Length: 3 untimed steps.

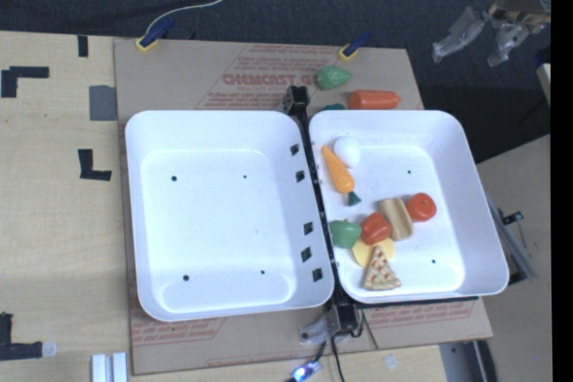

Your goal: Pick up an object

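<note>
Altogether two bins (143, 139), one carrot (337, 170)

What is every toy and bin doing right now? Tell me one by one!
Two-finger gripper: open, up off the bins, holding nothing.
Orange plastic carrot: lying in the right white bin.
White ball: resting beside the carrot's top.
Red tomato: sitting against the tan bread roll.
Yellow pizza slice: lying flat.
Red-orange pepper: lying outside the bins on cardboard.
Left white bin: sitting flat.
</note>
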### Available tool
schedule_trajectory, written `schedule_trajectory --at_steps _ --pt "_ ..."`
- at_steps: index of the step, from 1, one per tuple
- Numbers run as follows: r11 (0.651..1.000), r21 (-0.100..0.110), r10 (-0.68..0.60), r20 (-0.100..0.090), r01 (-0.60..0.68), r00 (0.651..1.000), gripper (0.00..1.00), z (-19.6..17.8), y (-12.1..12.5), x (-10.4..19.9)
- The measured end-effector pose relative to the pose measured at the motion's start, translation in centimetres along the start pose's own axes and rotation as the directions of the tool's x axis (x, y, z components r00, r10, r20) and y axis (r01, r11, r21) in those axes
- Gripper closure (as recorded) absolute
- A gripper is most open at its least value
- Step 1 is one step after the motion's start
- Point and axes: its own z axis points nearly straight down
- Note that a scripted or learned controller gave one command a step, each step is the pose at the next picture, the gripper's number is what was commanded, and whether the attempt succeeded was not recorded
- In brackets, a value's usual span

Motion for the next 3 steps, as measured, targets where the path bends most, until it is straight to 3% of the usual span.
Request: schedule_trajectory --at_steps 1,2,3 --pt "1.000 0.005 0.001 -0.001 -0.001 1.000 0.00 15.0 1.0 5.9" --pt "1.000 -0.003 0.002 0.002 -0.002 1.000 0.00 23.2 1.1 11.3" --pt "1.000 -0.009 -0.001 0.001 0.001 1.000 0.00 22.6 1.3 17.9"
